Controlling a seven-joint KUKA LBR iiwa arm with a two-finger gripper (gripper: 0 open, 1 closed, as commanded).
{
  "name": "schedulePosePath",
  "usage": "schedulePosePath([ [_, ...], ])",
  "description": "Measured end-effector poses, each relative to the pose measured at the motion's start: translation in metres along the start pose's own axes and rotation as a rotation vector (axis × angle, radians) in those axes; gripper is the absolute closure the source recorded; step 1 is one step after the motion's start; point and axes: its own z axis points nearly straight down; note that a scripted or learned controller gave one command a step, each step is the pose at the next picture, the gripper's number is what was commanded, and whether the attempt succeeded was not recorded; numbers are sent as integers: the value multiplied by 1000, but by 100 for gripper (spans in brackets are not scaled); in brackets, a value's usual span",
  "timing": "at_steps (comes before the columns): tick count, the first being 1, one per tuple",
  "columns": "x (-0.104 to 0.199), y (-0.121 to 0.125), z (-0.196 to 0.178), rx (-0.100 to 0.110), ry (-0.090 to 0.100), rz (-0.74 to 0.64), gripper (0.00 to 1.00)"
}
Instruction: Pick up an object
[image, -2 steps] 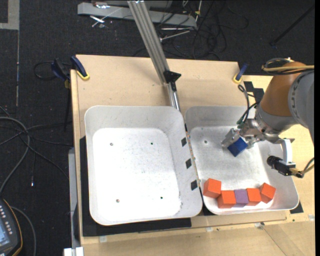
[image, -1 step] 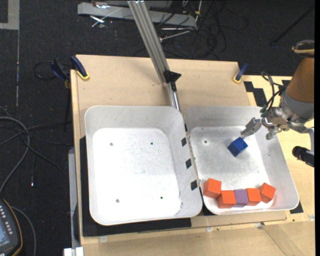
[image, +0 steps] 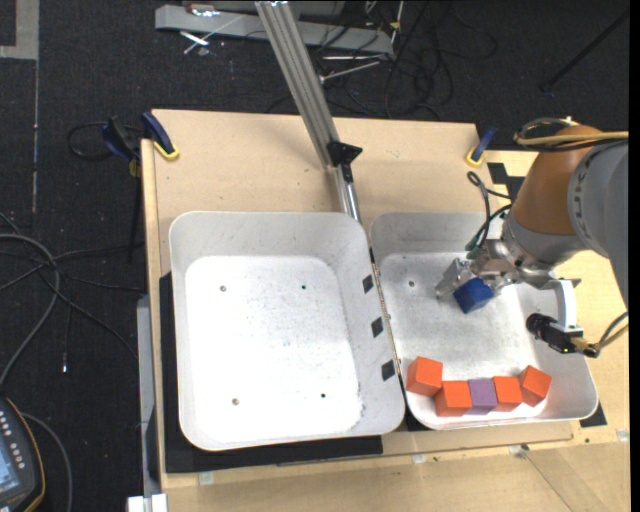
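Hovering over the right bin (image: 575, 395), the hand (image: 470, 285) has a blue block (image: 472, 295) at its fingertips, apparently pinched between the fingers, just above the bin floor. Nearer the bin's front wall sits a row of orange blocks (image: 455, 395) with a purple block (image: 483, 392) among them. Judging from this, the lift should go straight up and slowly, keeping the squeeze steady so the blue block doesn't twist free.
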Motion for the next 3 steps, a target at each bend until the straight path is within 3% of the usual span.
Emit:
schedulePosePath([
  [1,-2,1,-14,-5,-3,4,100],
  [2,37,-18,-16,0,0,0,100],
  [3,35,-17,-17,-3,-1,5,0],
])
